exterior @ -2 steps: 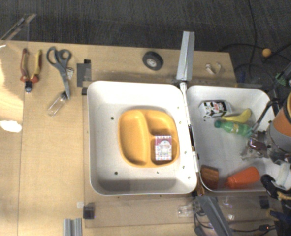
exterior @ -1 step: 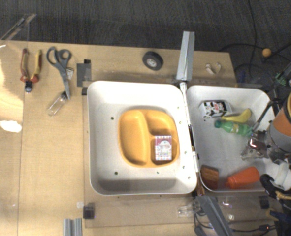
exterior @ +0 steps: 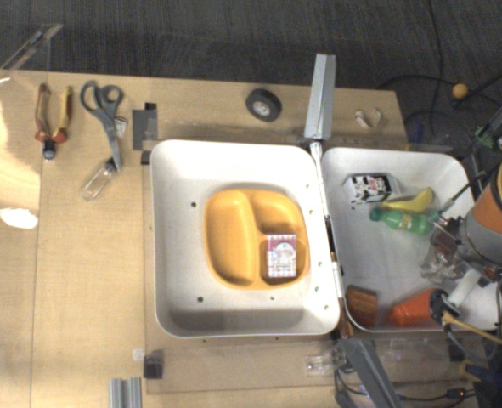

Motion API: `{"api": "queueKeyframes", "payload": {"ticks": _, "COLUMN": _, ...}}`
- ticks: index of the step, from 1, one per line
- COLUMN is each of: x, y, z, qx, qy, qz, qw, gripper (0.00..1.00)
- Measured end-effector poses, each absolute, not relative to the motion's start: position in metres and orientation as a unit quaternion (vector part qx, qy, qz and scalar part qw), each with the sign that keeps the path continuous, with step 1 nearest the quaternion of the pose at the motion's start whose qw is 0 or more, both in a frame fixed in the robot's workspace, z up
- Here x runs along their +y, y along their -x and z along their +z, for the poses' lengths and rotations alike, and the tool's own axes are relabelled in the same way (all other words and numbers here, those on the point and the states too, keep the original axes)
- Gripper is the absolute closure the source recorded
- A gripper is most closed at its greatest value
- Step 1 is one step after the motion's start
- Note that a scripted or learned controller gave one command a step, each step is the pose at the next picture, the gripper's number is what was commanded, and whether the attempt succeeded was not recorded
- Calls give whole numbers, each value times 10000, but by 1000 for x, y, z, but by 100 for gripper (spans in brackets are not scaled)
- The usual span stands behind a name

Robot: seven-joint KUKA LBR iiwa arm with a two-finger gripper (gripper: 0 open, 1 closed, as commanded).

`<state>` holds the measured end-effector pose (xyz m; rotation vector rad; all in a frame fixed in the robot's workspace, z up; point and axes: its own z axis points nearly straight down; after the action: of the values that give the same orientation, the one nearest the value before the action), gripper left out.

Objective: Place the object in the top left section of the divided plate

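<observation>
Arm: reaching over the right bin [exterior: 454,164], gripper [exterior: 444,246] hanging beside the green bottle [exterior: 401,220].
Fingers: can't tell their state.
Object: small patterned packet [exterior: 282,257] lying in the yellow divided plate [exterior: 225,228], lower right section.
Advice: I'd be descending squarely, lifting clear of the divider ridge.

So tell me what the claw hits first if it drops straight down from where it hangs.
Probably the bare floor of the right bin, just right of the green bottle and above the orange object. The claw is blurred, so depth is uncertain.
</observation>
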<state>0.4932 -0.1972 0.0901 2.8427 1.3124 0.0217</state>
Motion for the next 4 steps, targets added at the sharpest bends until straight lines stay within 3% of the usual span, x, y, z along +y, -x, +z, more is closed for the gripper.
{"api": "queueKeyframes", "payload": {"ticks": 4, "x": -200, "y": -493, "z": 90, "qx": 3435, "qy": -9391, "qz": 74, "qw": 36, "gripper": 100}}
